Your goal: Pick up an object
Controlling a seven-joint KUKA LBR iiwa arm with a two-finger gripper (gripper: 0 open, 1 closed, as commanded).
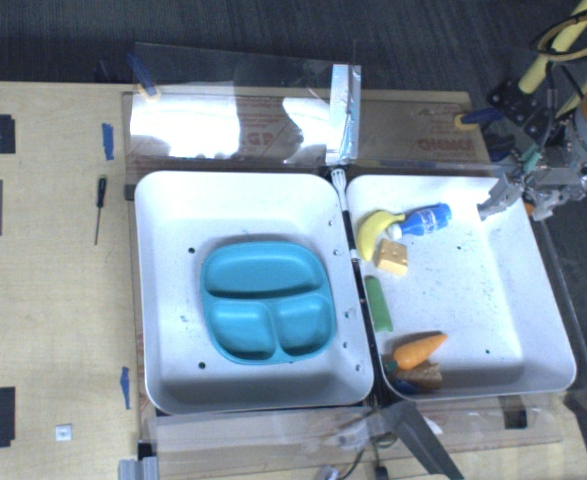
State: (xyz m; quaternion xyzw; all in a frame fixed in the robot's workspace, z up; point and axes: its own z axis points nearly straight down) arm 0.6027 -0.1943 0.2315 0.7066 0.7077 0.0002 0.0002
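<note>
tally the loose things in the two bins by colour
Blue: 2 - divided tray, bottle
Yellow: 2 - banana, pale block
Green: 1 - stick
Orange: 1 - carrot
Brown: 1 - lump under the carrot
Total: 7
</note>
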